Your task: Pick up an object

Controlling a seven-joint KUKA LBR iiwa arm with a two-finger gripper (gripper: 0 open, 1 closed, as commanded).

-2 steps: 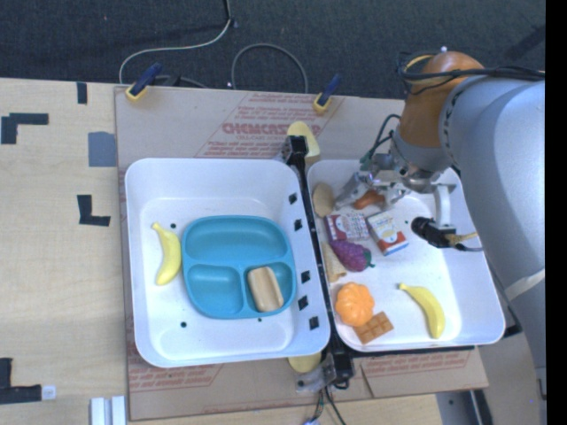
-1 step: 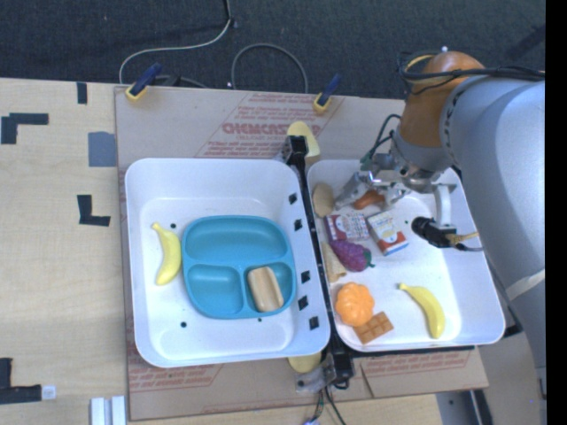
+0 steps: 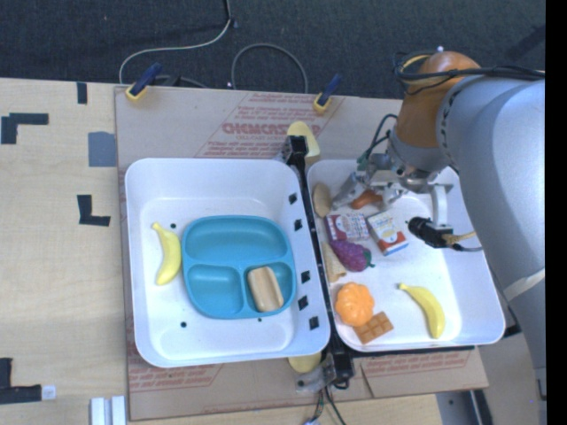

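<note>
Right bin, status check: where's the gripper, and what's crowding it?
Gripper low at the right bin's far end, over a small orange item. Grasp unconfirmed. Packets, small carton, purple eggplant packed close beside.

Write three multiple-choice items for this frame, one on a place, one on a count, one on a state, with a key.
1. Where does the bread roll lie?
A. in the lower right compartment of the blue divided plate
B. in the right bin, next to the orange
C. on the bench outside both bins

2. How many bananas are in the two bins?
A. one
B. two
C. three

3. How does the gripper stand?
A. parked over the left bin
B. low over the upper part of the right bin, among the packets
C. raised over the blue plate

Key:
1 A, the roll sits inside the plate's lower right section.
2 B, one banana lies in the left bin and another banana in the right bin.
3 B, the wrist reaches down at the right bin's upper end.
</note>
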